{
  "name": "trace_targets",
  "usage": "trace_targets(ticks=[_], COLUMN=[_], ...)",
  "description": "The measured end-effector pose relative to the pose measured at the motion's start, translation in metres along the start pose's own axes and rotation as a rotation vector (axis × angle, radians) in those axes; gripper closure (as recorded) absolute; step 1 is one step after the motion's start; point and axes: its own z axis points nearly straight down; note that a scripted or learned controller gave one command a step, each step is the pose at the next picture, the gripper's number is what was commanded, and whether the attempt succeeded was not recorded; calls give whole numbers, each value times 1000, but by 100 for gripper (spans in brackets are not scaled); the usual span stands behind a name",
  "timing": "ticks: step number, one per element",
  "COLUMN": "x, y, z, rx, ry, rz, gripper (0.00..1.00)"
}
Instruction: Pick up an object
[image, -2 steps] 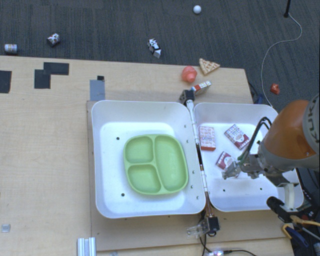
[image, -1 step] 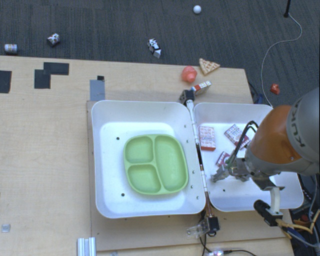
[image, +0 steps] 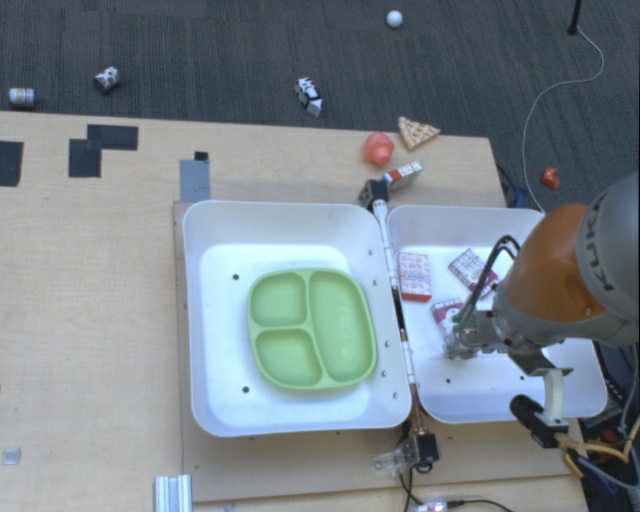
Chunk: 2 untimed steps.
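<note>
The right bin (image: 500, 400) holds three small red-and-white packets: one (image: 414, 275) near its left wall, one (image: 467, 266) further right, and a third (image: 445, 312) lower down. My gripper (image: 461, 338) is down in this bin, just below and to the right of the third packet, at its edge. The grey wrist and orange band (image: 545, 270) hide what lies behind the gripper. No object is visibly held.
The left bin (image: 215, 300) carries a green divided plate (image: 312, 328). Behind the bins on the bench lie a red ball (image: 378, 148), a toy pizza slice (image: 418, 131) and a small tube (image: 403, 175). Cables hang at the bench's right front corner.
</note>
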Motion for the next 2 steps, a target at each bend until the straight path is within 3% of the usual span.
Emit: trace_targets(ticks=[1,2], x=[0,1], y=[0,2], z=[0,-10], rx=[0,-3], ry=[0,1], rz=[0,-2], gripper=[0,100])
